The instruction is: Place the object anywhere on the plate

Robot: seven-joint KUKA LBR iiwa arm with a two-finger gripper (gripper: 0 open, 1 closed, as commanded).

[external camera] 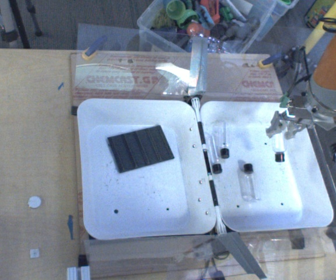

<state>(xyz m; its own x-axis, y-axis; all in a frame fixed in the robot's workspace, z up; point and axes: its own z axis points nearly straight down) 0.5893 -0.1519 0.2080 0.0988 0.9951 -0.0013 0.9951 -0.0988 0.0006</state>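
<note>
A dark grey ridged plate (140,148) lies flat in the left bin (98,214), toward its upper left. Several clear vials with black caps lie in the right bin (314,212): two near the divider (220,140) (214,159), one in the middle (248,184), and one at the upper right (279,147). My gripper (285,128) hangs over that last vial with its fingers spread wide. The vial's clear end shows in the gap between them and its cap points toward the front. Neither finger appears to touch the vial.
A clear tub of colourful toys (214,10) stands behind the bins. A metal bar (198,63) runs back from the divider. The wooden bench (22,156) stretches to the left with a small white disc (34,202) on it.
</note>
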